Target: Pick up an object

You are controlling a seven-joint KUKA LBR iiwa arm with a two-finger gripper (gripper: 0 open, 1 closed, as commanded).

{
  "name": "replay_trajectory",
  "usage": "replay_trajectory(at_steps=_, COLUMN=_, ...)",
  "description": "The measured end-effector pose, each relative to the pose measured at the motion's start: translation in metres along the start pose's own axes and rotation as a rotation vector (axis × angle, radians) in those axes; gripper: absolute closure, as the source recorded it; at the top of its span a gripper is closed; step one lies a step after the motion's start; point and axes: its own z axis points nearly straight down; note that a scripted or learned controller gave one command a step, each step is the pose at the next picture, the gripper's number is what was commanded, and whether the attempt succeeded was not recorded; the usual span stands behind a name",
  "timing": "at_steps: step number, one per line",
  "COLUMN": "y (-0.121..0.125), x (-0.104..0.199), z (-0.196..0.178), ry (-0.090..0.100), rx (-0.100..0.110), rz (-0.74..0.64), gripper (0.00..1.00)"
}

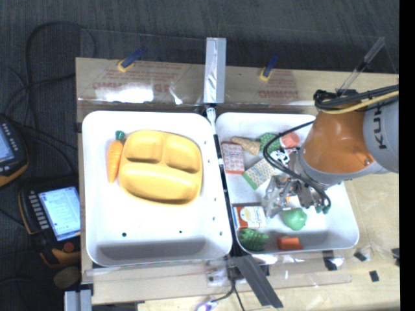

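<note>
Two white bins (91,193) on a tan bench (376,193), yellow divided tray (161,166), orange carrot (114,159) with green top, green round toy (295,219), small orange block (289,242), grey arm (382,138) banded orange, dark grey carpet (194,8).

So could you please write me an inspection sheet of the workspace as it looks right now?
Surface: wooden bench bearing the left bin and the right bin side by side.
Job's things: right bin holds a green ball, an orange block, a dark green piece, small cartons and packets.
Clutter: left bin holds a yellow divided tray with a toy carrot beside it.
End effector: low over the right bin, by the green ball; finger state unclear.
Cables: black cable on the floor, left.
Surroundings: dark carpet; handheld screens at left.
</note>
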Motion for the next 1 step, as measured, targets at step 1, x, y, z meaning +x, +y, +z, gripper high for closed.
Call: replay_trajectory(at_steps=1, y=0.0193, x=-0.0097, z=0.0061, ry=0.013, rx=-0.003, rz=0.208, gripper=1.0)
